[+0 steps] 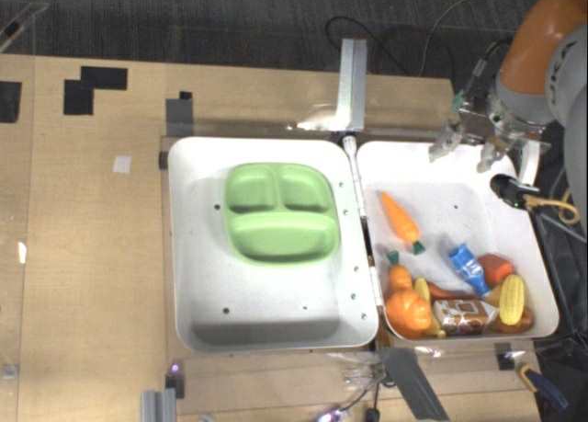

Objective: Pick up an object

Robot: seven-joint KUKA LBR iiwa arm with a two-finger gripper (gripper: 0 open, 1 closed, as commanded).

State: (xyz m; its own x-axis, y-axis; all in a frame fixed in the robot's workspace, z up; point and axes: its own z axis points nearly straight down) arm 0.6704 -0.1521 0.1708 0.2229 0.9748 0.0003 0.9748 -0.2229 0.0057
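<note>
Two white bins sit side by side on the bench, and the left bin (184,255) carries a green divided tray (278,211), three compartments, lying toward the bin's far half. Over to the right bin (459,192), where the pickable pieces are crowded along the near edge: a toy carrot (401,218) lies alone nearer the middle, tilted, green tip pointing to the near side; a blue packet (468,268) sits closer to the right wall; a red piece (497,268) is just beside it; a yellow corn cob (511,299) stands against the near right corner. In the near left corner there's an orange pumpkin-like piece (410,310), with a smaller orange piece (399,277) touching it from behind, and a brown-labelled packet (462,316) wedged between pumpkin and corn. The heap overlaps, so some shapes are hard to sort out. The arm's orange band (546,32) shows at the top right, partly cut off, and the gripper (478,140) hangs above the right bin's far right corner, nothing seen in it; how far open it is, I cannot tell.
</note>
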